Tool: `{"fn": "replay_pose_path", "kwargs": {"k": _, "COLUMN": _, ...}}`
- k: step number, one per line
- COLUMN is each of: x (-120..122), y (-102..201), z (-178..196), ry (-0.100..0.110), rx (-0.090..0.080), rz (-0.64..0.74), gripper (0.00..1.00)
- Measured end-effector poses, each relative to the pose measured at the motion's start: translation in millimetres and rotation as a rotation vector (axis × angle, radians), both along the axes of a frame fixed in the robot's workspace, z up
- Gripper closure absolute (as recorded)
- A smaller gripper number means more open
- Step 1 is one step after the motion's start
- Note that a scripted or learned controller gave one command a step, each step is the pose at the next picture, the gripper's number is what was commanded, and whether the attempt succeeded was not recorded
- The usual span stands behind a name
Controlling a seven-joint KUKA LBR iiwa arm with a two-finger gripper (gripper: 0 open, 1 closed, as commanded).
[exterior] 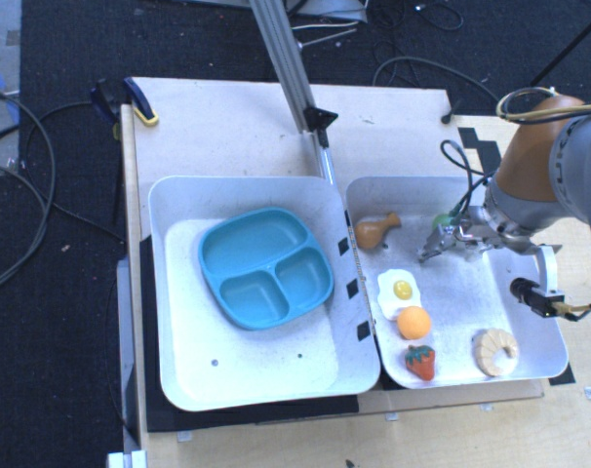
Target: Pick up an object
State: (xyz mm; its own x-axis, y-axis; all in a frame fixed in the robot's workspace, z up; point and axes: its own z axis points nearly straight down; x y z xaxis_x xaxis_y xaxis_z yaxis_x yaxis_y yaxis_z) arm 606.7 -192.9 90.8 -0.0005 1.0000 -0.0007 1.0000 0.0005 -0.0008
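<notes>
The arm [549,164] comes in from the right and its gripper [442,244] hangs low over the upper part of the right bin [530,364], pointing to the left. I cannot tell from here if the claw is apart or together, because the metal parts are small and blur into the white floor of the bin; nothing is visibly held in it. The things that could be taken all lie in this right bin: a brown drumstick [377,229] near the upper left corner, just beside the gripper on its left, then a fried egg [397,292], an orange [414,322] touching the egg from below, a strawberry [421,361] near the front edge, and a pale shrimp [495,351] well apart on the right. The left bin [178,378] carries only a blue tray [266,268] with three compartments. I judge that the drumstick is the most likely target, as it is nearest and stands free from the other pieces. To do this step well, the claw should come down across the narrow part of the drumstick, not along it. It should stay away from the bin wall, which is close behind, and close only when low enough, because such a smooth toy can slide out sideways.
</notes>
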Motion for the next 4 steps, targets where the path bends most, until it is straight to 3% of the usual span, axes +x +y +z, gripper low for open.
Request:
{"fn": "replay_pose_path", "kwargs": {"k": 1, "x": 1.4, "y": -0.4, "z": 13.0, "ry": -0.005, "rx": -0.002, "rz": 0.001, "gripper": 1.0}}
{"fn": "replay_pose_path", "kwargs": {"k": 3, "x": 1.9, "y": -9.8, "z": 134.2, "ry": -0.008, "rx": -0.002, "rz": 0.0, "gripper": 1.0}}
{"fn": "replay_pose_path", "kwargs": {"k": 4, "x": 0.6, "y": -9.7, "z": 177.4, "ry": -0.006, "rx": -0.002, "rz": 0.002, "gripper": 1.0}}
